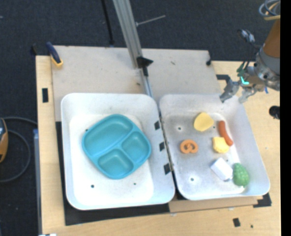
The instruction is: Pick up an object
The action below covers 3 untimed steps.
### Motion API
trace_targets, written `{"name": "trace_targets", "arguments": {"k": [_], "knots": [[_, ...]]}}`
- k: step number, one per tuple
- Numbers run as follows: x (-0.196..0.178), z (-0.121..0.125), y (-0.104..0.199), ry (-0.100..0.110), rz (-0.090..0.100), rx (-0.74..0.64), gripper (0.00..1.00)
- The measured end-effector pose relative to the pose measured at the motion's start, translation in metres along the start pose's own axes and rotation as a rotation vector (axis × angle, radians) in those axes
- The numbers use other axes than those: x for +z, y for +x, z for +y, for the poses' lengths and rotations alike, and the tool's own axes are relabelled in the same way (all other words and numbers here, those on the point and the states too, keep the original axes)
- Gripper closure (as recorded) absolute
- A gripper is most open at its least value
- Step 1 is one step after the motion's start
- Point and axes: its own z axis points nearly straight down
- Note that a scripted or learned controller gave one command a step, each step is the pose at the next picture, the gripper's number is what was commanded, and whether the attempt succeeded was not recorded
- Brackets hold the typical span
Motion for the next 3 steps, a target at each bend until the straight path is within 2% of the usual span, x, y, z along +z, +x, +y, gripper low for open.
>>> {"name": "trace_targets", "arguments": {"k": [1,3], "knots": [[-0.002,0.001,0.0,-0.004,-0.001,-0.001,0.0],[0.085,0.012,0.003,-0.001,-0.002,-0.005,0.0]]}}
